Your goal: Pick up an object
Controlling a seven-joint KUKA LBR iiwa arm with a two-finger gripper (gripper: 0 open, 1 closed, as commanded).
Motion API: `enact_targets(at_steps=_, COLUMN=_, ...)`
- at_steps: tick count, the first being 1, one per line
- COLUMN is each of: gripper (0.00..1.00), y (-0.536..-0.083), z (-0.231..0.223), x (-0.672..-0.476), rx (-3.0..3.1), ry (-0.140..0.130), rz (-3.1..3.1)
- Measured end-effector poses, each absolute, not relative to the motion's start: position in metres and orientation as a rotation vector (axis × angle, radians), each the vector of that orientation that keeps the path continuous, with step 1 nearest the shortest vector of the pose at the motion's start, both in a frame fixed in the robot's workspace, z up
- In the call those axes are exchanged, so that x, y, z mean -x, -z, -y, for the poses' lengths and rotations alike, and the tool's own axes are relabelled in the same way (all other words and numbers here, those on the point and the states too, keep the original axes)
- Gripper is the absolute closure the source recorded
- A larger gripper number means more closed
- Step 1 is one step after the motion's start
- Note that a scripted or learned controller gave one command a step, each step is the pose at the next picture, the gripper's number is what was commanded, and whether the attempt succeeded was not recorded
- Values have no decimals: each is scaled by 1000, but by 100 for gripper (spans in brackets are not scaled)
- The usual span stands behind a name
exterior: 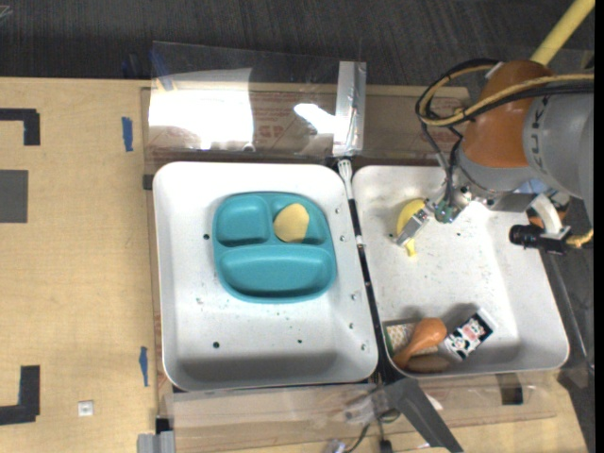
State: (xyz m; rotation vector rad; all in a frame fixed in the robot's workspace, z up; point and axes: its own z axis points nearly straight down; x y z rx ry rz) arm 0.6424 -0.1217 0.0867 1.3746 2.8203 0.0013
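Sitting far left of the gripper [444, 208], a glossy teal divided tray [274, 245] cradles a round yellow lump [292, 222]. The curved yellow banana [411, 219] lies touching the gripper's left side; whether it is gripped is unclear. Below rest a smooth orange pear-shaped piece [422, 338] and a black-and-white box [469, 334].

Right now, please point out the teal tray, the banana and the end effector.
teal tray [274, 272]: camera view, its large lower compartment.
banana [410, 217]: camera view, middle of its yellow body.
end effector [442, 209]: camera view, its tip beside the banana.
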Motion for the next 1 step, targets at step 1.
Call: enact_targets(at_steps=1, gripper=100, y=-99, z=122, x=-644, rx=-1372, ry=-1, rz=-2817)
